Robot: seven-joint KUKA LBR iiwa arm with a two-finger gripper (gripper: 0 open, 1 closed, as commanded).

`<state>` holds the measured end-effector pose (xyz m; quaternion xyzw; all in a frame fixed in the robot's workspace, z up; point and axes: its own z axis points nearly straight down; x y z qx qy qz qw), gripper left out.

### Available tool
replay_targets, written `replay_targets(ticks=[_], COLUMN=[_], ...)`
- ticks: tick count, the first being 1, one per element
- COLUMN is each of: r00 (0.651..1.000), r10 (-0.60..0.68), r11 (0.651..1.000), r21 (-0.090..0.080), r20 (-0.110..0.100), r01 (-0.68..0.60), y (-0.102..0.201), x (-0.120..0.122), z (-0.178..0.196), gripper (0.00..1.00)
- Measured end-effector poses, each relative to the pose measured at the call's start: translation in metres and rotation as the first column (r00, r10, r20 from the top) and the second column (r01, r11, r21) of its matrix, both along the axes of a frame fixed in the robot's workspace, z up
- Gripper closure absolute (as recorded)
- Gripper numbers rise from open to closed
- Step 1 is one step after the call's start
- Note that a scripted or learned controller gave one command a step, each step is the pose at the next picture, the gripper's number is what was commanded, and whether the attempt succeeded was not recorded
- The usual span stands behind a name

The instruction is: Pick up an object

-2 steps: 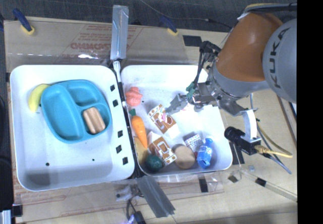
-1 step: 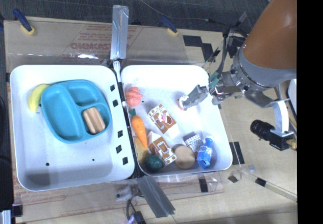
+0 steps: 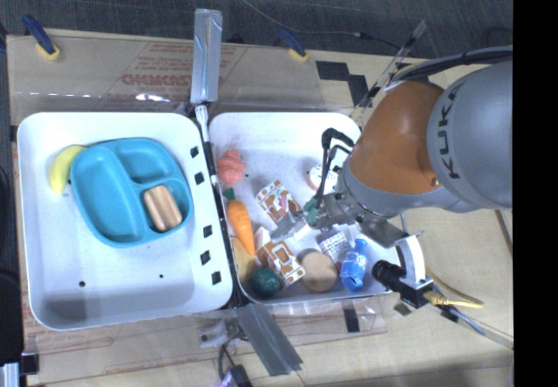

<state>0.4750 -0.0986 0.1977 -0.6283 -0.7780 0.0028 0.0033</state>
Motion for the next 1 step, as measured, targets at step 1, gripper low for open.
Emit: replay_targets(ticks=[1], r00=[0.975], r10=[0.222], r11=[0.975], r21=[0.003], r20=[0.004], r01=[-0.222], y=[0.0044], x=[0.0268], z=[-0.0457], gripper=[0.00])
